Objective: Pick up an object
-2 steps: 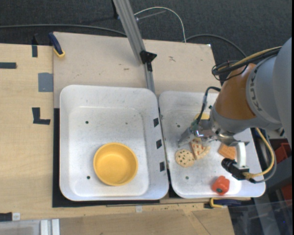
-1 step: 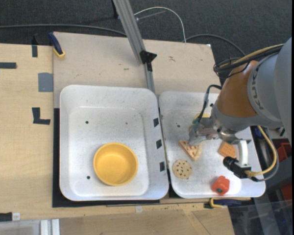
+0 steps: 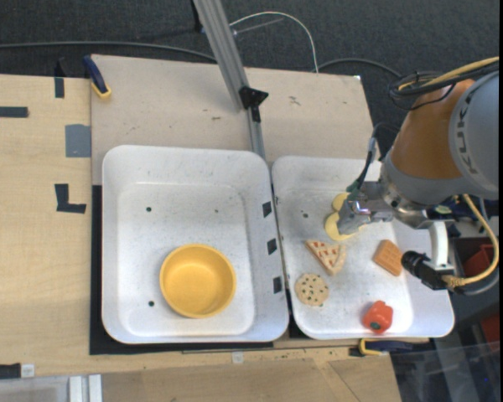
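Reaching down into the right bin (image 3: 302, 174), with nothing lifted up yet.

On the left, a yellow bowl (image 3: 198, 280) sits alone in the left bin (image 3: 126, 174). In the right bin lie a cookie (image 3: 311, 289), a pizza slice (image 3: 327, 255), a red pepper (image 3: 378, 315) and an orange block (image 3: 387, 257). The gripper (image 3: 349, 221) is low over a pale yellow thing (image 3: 335, 223), maybe a banana, and seems to touch it. How wide the gripper is, I cannot tell.

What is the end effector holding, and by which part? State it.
Cannot be told: the end effector sits over a pale yellow object in the right bin, hiding any hold.
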`<state>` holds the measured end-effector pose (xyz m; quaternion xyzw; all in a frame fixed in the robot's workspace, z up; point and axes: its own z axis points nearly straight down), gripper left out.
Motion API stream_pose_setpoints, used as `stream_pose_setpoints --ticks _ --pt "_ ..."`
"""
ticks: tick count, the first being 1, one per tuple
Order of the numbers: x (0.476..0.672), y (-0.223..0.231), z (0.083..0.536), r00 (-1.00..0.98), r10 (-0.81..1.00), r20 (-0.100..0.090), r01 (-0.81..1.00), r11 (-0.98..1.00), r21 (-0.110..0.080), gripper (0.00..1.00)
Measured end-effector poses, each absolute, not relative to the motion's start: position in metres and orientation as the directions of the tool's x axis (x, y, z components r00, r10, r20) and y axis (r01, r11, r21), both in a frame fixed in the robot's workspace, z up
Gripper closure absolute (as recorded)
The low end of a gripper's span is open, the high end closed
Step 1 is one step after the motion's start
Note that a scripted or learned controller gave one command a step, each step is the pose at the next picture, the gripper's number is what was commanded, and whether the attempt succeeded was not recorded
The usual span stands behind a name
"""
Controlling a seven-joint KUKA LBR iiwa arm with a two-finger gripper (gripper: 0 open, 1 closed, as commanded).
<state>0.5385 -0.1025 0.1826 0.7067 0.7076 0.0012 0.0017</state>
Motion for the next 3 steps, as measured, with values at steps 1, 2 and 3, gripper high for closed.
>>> stream_pose_setpoints --ticks 1,2,3 --pt "0.533 -0.095 0.232 -0.002 1.0 0.0 1.0 0.002 0.004 1.0" --pt "0.534 -0.094 0.272 -0.002 1.0 -0.001 1.0 0.002 0.003 1.0" --pt "0.532 -0.041 0.256 -0.006 1.0 0.001 1.0 0.006 -0.003 1.0"
